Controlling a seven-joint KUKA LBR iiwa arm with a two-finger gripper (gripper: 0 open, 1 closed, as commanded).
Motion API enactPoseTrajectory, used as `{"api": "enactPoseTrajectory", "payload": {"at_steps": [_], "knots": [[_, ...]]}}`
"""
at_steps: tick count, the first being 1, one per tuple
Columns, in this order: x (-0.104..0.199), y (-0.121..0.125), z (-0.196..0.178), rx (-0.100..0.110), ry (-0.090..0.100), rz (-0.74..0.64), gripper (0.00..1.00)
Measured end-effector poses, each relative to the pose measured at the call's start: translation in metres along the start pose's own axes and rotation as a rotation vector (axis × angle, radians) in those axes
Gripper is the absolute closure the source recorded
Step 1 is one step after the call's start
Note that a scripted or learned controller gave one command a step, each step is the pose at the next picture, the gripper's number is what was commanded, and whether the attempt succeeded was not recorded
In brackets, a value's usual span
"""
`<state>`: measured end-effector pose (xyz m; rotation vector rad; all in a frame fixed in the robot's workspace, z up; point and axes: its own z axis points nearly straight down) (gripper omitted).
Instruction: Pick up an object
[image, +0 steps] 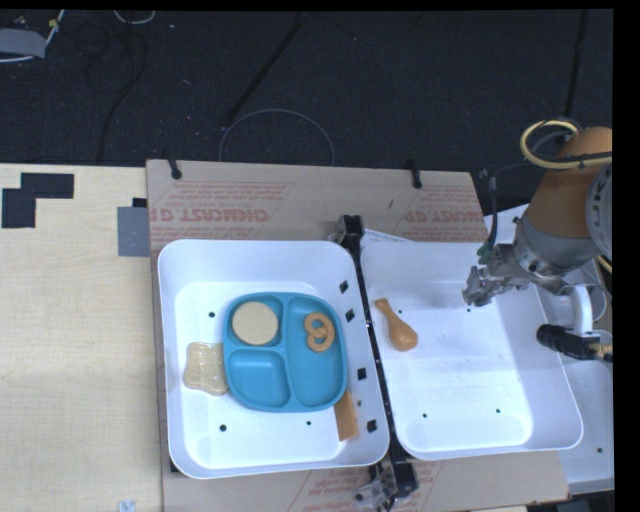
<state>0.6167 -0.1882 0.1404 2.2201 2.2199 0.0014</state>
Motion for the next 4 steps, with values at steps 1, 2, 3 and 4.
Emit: {"api": "enactPoseTrajectory", "payload": {"at_steps": [1, 2, 3, 4], "knots": [[0.0, -0.003, -0.043, 0.0, 0.0, -0.001, 1.0], [-0.001, -0.002, -0.078, 0.0, 0.0, -0.001, 1.0], [0.05, -0.016, -0.089, 0.005, 0.003, -0.004, 1.0], [0.107, -0.038, -0.084, 0.007, 0.003, -0.003, 1.0]]}}
